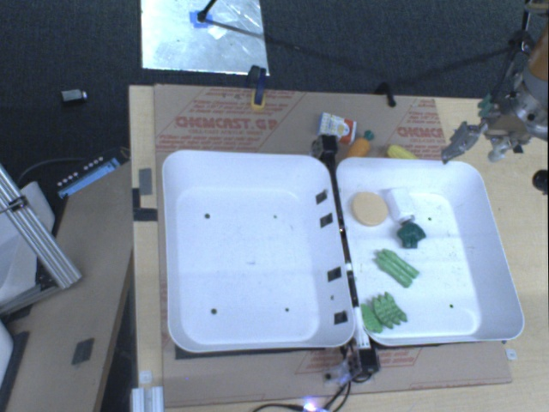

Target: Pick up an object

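While the claw (480, 142) hovers (fingers spread), toys (396, 267) lie well below-left.

A sheet of shiny metal (203, 22) lies on the dark carpet beyond the bench, with a blue patch near its middle; a blue and yellow clamp (256, 88) grips the far edge of the cardboard sheet (223, 120) printed in red that lies under the two bins; a small grey block (75, 96) sits on the carpet to the left; an aluminium frame (34, 234) slants across the left edge; cables trail at the near edge of the cardboard.
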You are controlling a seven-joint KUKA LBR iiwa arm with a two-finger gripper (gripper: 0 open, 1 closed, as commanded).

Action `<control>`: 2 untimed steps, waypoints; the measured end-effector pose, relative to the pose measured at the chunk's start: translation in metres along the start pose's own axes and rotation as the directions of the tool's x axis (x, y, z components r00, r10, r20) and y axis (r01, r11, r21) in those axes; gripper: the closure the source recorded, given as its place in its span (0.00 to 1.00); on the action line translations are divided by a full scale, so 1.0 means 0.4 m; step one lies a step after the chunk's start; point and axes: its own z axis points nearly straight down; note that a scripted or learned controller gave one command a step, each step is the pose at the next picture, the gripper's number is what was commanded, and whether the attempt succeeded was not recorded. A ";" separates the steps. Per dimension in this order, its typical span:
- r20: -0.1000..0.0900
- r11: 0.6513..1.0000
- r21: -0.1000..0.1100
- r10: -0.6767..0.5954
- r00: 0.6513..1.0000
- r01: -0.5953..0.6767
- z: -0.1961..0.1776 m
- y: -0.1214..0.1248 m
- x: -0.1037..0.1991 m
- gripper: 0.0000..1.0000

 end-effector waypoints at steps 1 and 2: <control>-0.007 1.000 0.018 -0.003 1.000 0.004 0.468 -0.111 0.143 0.00; 0.000 1.000 -0.001 -0.002 1.000 0.002 0.416 -0.096 0.133 1.00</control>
